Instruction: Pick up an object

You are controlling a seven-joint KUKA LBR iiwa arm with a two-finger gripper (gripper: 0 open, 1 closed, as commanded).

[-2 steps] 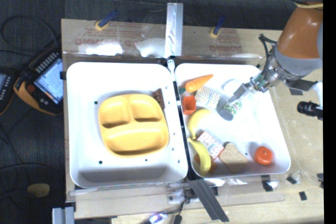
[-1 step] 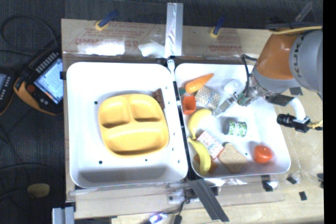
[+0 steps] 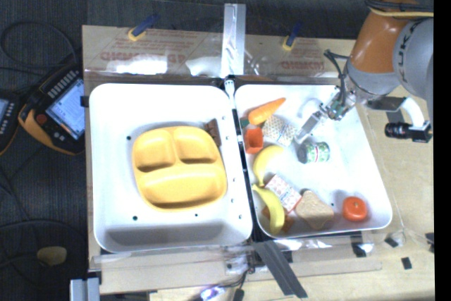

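Looking at my feed: the thing nearest the end effector (image 3: 307,146) is a small can (image 3: 315,152) with a green label, lying on its side in the middle of the right bin (image 3: 373,173). The tool comes down at a slant from the upper right and its tip sits right at the can, touching or just above it, can't say which. Can't tell if it's open or closed from up here either, too small and at a bad angle, so I won't say it's got hold of anything. Around the can: a carrot (image 3: 266,110) up by the top left corner, an orange block (image 3: 253,138) just under it against the divider, a little patterned packet (image 3: 276,128) next to that, a banana (image 3: 266,187) curving down the left side, another packet (image 3: 283,189) beside it, a sandwich wedge (image 3: 313,209) near the bottom and a tomato (image 3: 355,207) in the lower right corner. Left bin (image 3: 106,151) has a yellow divided tray (image 3: 180,166) in it. Arm (image 3: 384,46) reaches in from the right over the counter (image 3: 405,180). A pendant (image 3: 60,109) lies on the floor off to the left.
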